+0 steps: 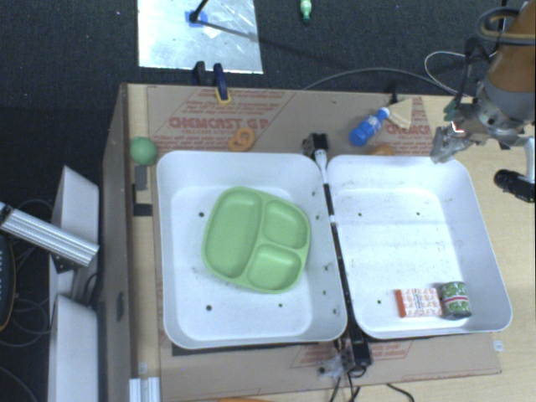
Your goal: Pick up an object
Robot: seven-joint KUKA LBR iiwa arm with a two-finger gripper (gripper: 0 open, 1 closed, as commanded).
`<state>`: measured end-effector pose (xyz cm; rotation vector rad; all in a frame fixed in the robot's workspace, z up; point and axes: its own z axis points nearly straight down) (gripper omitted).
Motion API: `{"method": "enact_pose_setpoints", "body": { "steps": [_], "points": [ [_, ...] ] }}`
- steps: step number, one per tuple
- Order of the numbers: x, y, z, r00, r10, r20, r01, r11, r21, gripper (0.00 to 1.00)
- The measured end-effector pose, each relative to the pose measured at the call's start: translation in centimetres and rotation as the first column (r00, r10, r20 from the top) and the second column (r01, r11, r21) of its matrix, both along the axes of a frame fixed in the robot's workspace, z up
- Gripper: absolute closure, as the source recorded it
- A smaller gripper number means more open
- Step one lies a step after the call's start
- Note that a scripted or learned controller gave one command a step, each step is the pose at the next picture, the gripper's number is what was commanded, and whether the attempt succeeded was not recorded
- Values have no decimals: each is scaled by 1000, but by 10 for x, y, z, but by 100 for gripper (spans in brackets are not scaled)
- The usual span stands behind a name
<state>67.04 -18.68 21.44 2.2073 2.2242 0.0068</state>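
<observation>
Landmark: the right bin [469,224].

- Gripper [444,147] hangs over the right bin's far corner, at the rim, on the arm's side. Nothing sits between its tips. Too small and blurred to read its spread; I cannot tell wide from narrow.
- Pickable things lie in the right bin's near corner: a small red-and-white packet [417,302] flat on the floor, with a green can [455,300] on its side touching it. Both press toward the near wall, likely slid or dropped there. Well apart from the gripper, along the same side.
- Green divided tray [256,239] lies flat in the left bin [180,308], beside the right bin, skewed.
- Beyond the right bin's far rim, on the cardboard: blue bottle [368,128]. Not in reach of a bin pick.
- Judgement: pick not yet begun. Crowded corner makes finger entry awkward; wall and neighbour may block a clean close.
</observation>
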Motion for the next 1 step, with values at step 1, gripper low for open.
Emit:
{"method": "enact_pose_setpoints", "body": {
  "steps": [1],
  "points": [
    [1, 0, 11, 1000, 2, 5, -2, 1000, -1, 100]
  ]
}}
